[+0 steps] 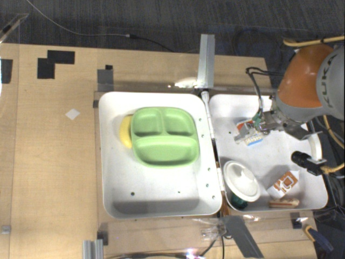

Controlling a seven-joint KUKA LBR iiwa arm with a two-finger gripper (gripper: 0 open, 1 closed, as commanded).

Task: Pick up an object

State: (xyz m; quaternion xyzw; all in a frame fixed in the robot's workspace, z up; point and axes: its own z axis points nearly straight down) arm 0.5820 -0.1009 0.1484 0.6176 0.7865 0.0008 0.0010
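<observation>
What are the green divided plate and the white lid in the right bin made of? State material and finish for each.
Green divided plate: looks like moulded plastic, matte to satin; even colour, soft rounded compartment edges, faint sheen.
White lid: probably plastic or glazed ceramic, smooth and glossy; bright highlights, raised knob. The view leaves it open which.

The wooden bench (48,161) carries two shallow white bins side by side, touching along a shared edge near its middle. The left bin (156,198) sits at about nine o'clock of the right bin (310,198). Black patches (56,62) mark the bench toward ten o'clock.
</observation>
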